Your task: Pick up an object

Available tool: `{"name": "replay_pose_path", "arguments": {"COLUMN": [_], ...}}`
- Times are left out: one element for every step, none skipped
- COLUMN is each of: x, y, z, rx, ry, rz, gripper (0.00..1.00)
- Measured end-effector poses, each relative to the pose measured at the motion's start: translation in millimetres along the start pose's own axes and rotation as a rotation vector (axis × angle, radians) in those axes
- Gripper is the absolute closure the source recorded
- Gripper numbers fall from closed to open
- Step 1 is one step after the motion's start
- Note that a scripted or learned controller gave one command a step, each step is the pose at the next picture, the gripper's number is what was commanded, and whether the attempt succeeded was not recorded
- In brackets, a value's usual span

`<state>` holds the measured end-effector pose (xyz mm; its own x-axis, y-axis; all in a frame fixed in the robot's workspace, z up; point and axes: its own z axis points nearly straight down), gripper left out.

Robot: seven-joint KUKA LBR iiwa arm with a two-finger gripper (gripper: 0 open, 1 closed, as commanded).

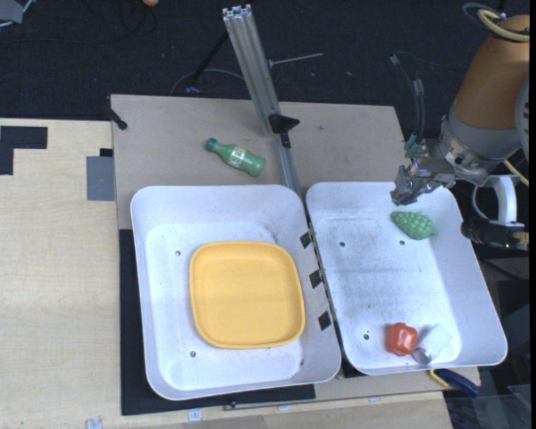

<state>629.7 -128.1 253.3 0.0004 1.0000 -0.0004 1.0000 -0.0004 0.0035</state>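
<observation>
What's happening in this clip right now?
The arm reaches in from the right, its gripper low over the far end of the right bin, just above a bumpy green object. Nothing shows between its fingers, so no pick yet. A red object lies at that bin's near end. The left bin holds a yellow plate, and a green bottle lies on the bench behind it.

Even overhead light, bins (375, 266) bright w/ mild glare; background dark, image soft, slightly grainy, shadows faint.
</observation>
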Motion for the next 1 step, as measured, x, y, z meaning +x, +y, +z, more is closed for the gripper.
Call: {"name": "replay_pose_path", "arguments": {"x": [53.8], "y": [-5.4], "z": [11.5], "rx": [0.005], "ry": [0.002], "rz": [-0.004], "gripper": [1.0]}}
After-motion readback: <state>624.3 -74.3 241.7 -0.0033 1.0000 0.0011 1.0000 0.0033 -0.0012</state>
